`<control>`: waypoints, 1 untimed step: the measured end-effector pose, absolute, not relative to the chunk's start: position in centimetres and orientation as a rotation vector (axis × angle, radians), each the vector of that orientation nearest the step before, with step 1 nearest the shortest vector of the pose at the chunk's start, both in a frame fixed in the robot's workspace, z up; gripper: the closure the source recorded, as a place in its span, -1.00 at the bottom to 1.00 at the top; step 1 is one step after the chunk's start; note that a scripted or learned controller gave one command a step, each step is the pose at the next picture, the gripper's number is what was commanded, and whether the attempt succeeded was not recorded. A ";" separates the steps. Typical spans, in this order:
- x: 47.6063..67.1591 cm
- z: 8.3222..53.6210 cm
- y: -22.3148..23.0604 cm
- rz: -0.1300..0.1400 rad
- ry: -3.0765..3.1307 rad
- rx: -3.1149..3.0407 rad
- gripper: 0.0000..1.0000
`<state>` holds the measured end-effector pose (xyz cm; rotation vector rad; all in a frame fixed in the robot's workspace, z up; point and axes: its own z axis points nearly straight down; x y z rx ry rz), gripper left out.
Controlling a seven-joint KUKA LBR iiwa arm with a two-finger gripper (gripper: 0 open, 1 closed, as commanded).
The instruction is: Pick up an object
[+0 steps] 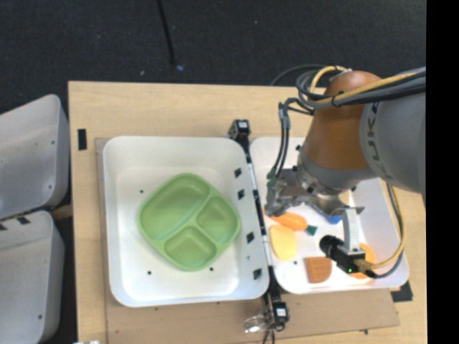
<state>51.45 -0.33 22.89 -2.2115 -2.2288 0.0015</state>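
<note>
Right bin (384,199); arm (344,131) low, wrist-down inside

Light wood tabletop (165,106) on dark speckled floor (107,27). Thin dark cable (166,27) runs across floor at top. Two pale grey seat-like panels (29,156) at left edge. Even lighting.

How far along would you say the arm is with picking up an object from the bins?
Done: the arm has reached over the right bin, with its hand low near the bin's left wall. In hand: it sits just above an orange piece, but no grasp is visible. Left: gripping and lifting; the yellow piece and brown piece lie in the bin, the green tray in the left bin.
</note>
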 end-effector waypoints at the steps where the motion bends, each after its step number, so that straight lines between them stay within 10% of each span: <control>1: 51.0 22.3 5.5 0.004 -2.228 -2.209 1.00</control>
